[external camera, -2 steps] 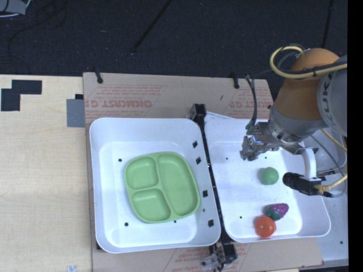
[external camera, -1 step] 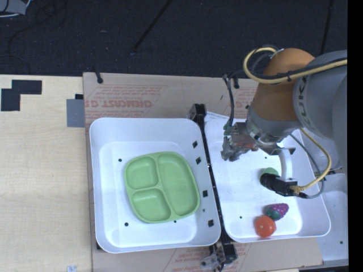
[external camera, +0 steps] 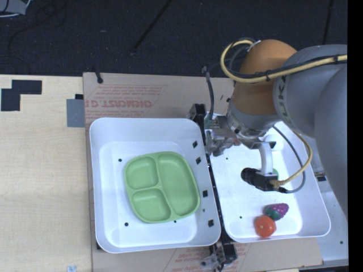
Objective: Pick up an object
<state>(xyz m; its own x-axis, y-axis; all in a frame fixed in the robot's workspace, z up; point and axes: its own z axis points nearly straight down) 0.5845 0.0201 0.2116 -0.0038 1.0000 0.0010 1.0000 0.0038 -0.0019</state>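
From my seat, the far left is bare pale bench (external camera: 39,169) with a small grey square (external camera: 74,112) stuck on it near the top. A cardboard sheet (external camera: 142,98) lies next to that, under both bins.

The left bin (external camera: 102,146) holds a green plate (external camera: 161,186) with three compartments. It lies flat, a little right of the bin's middle and turned at a slight angle.

Past the divider comes the right bin (external camera: 238,208). The gripper (external camera: 220,141) sits over its back left corner, close against the divider between the two bins. I cannot tell whether it is wide or narrow (the wrist and cables cover too much of it from this angle), and I see nothing held in it.

The pickable things are at the opposite end of that bin, towards its front right corner and well apart from the gripper. An orange ball (external camera: 264,226) rests on the bin floor. A purple toy (external camera: 277,211) with a bit of green on its left side sits just behind it and slightly to the right. The two are close enough that they may be touching.

The grey arm (external camera: 306,95), with its orange band, comes in from the right and covers the back right part of that bin.
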